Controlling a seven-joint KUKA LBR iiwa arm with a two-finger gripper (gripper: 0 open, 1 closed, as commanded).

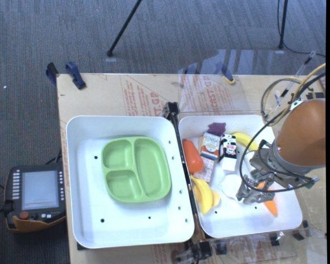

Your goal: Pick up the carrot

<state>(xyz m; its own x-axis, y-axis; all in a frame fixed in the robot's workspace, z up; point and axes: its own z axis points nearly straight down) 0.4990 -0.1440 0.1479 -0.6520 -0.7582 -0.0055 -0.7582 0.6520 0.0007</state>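
The carrot [270,206] is orange and pointed, lying at the right side of the right bin [247,230]. Its tip sticks out to the lower right from under my gripper [255,194], and more orange shows between the fingers. The gripper is low in the bin, shut on the carrot. The grey wrist and orange band [303,132] hide the bin's right edge above it.
In the right bin lie a red-orange rounded item [192,155], two bananas [205,194] [243,140], small cartons [212,146] [229,147] and a white object [230,185]. The left bin [82,213] holds a green divided plate [136,168]. A pendant [37,194] sits at far left.
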